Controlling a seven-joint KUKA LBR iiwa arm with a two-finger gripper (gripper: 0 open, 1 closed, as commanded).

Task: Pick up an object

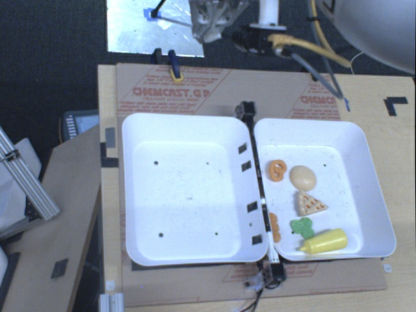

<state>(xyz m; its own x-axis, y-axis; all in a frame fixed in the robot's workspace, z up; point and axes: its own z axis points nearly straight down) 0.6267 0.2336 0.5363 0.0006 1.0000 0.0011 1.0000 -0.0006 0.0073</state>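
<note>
Camera view: the gripper hangs high at the top of the frame, beyond the far rims of both bins, over the dark floor. Whether it is open or closed cannot be told, and nothing is visibly in its hold. All candidate objects lie in the right bin: orange pretzel, beige egg, pizza slice, green piece and yellow bottle. The bottle's long axis runs roughly left-right. Judgement: the objects lie toward the viewer and rightward of the gripper, pretzel nearest
</note>
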